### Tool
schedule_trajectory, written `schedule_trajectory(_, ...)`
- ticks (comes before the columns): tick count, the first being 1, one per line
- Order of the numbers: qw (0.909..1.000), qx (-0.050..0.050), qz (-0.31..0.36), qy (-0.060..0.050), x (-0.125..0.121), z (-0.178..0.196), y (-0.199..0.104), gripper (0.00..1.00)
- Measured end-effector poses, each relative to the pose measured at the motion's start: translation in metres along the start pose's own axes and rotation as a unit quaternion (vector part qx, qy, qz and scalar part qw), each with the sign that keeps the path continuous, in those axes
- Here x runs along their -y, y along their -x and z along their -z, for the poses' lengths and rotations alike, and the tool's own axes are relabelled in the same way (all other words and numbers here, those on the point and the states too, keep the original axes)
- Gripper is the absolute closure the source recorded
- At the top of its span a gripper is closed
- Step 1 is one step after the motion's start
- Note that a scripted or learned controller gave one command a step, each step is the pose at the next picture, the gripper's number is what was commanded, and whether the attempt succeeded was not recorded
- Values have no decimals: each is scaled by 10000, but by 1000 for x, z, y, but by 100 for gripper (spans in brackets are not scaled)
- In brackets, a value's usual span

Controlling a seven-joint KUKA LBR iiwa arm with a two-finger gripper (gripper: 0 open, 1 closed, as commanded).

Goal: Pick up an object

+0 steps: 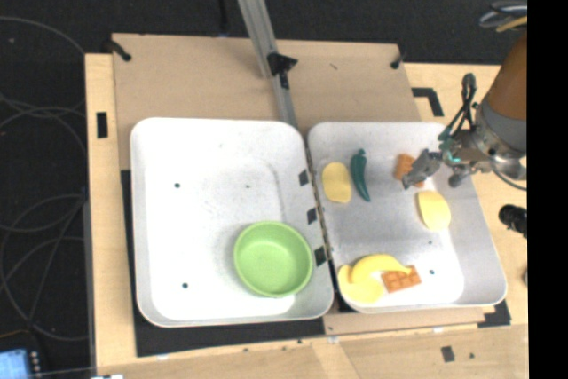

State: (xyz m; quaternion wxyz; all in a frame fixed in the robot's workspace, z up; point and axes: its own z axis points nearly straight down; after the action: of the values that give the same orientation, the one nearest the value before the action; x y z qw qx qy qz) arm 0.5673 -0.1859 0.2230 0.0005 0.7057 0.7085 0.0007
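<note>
Tool [435, 171] above right bin [461, 284] — orange piece [404, 163], yellow slice [433, 210] close by

Green bowl [273, 257], left bin [177, 155]

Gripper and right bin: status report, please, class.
Gripper low over right bin, nothing seen held. Small orange piece beside it. Pale yellow piece just below; nothing blocking.

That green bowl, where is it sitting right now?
The green bowl sits in the left bin, in its near right corner, close to the divide from the right bin with the yellow pieces.
</note>
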Motion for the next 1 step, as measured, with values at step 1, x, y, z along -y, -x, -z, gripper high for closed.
schedule_trajectory(1,10000,-2,-2,2,0,0,0,0)
